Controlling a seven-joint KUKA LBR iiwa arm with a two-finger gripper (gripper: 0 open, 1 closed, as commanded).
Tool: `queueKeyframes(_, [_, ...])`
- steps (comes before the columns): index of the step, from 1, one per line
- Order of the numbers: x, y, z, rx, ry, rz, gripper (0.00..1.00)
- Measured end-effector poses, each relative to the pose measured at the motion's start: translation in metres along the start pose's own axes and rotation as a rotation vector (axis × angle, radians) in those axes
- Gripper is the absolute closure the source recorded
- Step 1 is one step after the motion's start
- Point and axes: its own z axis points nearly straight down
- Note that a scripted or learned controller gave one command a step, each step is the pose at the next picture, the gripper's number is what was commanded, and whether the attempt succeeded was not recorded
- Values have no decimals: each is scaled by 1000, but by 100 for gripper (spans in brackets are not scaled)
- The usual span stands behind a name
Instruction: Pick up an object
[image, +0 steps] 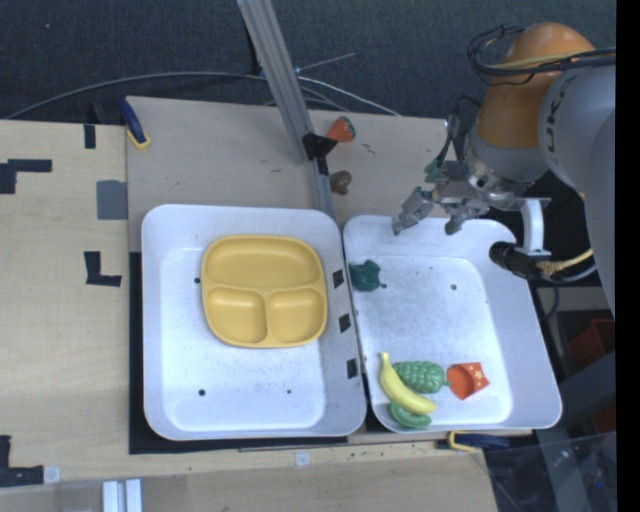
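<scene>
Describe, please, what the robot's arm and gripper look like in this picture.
The arm is a thick grey tube with a rounded orange band above the wrist and thin dark cables looping over it. The gripper is small, metallic grey, with two slim fingers.

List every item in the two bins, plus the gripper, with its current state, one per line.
gripper: open, above the right bin's far edge, holding nothing
yellow divided plate: flat in the left bin
small dark green piece: alone near the right bin's left wall
banana: lying at the near edge
green bumpy piece: touching the banana
orange-red piece: beside the green bumpy piece
</scene>
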Motion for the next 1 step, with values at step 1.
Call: queueKeyframes(1, [0,0,0,0,0,0,0])
